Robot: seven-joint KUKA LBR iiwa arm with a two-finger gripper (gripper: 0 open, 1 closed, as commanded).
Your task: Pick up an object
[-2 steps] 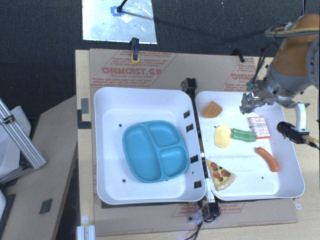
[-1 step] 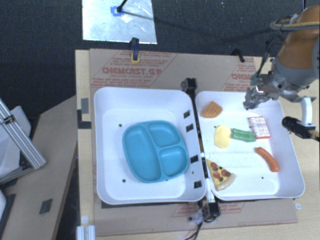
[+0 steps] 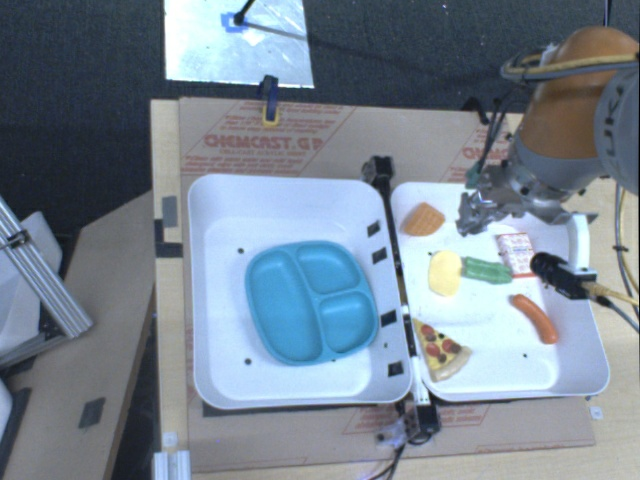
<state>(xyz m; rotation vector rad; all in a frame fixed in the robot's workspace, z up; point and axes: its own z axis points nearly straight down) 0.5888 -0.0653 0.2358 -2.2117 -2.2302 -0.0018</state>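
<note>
The right bin (image 3: 500, 368) holds an orange wedge (image 3: 424, 219) at its back left, a yellow piece (image 3: 445, 273), a green pod (image 3: 487, 269), a small red and white card (image 3: 515, 252), a red sausage (image 3: 534, 318) and a pizza slice (image 3: 441, 350). My gripper (image 3: 473, 215) hangs over the back of this bin, just right of the orange wedge and above the green pod. Nothing shows between its tips.
The left bin (image 3: 215, 208) holds a blue divided tray (image 3: 308, 301). A black clamp bar (image 3: 392, 258) runs between the two bins. Cardboard (image 3: 270, 133) lies under both bins, and a silvery sheet (image 3: 238, 28) sits behind them.
</note>
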